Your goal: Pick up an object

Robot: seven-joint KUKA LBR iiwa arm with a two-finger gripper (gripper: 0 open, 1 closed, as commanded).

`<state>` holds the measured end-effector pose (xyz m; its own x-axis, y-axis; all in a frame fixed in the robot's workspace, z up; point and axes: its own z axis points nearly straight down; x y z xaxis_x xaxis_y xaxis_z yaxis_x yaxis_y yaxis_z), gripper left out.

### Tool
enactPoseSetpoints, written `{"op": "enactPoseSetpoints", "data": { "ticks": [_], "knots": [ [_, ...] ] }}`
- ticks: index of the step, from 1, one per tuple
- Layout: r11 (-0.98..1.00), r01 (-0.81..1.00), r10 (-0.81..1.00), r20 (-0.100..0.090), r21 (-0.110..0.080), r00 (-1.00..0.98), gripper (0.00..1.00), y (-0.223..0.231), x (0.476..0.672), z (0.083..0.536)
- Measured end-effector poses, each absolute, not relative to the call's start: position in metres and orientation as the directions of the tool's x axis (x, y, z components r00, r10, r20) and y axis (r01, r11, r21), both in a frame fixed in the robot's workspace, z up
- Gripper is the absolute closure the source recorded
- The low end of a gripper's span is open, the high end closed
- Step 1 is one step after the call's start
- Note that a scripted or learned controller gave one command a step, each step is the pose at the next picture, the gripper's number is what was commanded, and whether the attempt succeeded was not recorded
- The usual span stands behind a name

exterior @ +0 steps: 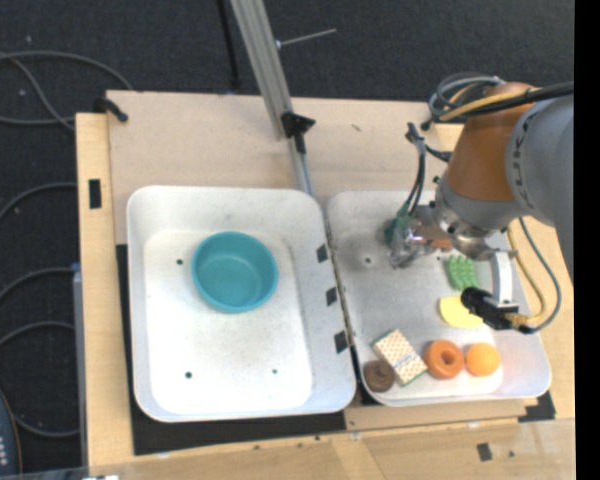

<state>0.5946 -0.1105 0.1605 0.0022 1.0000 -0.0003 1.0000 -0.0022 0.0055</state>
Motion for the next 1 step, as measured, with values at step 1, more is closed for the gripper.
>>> {"op": "enactPoseSetpoints", "data": {
  "ticks": [1],
  "knots": [
    [0.003,1.000,1.000,0.000,0.006,-0.003,1.00,-0.1042,0.5943,0.2072]
  ]
}}
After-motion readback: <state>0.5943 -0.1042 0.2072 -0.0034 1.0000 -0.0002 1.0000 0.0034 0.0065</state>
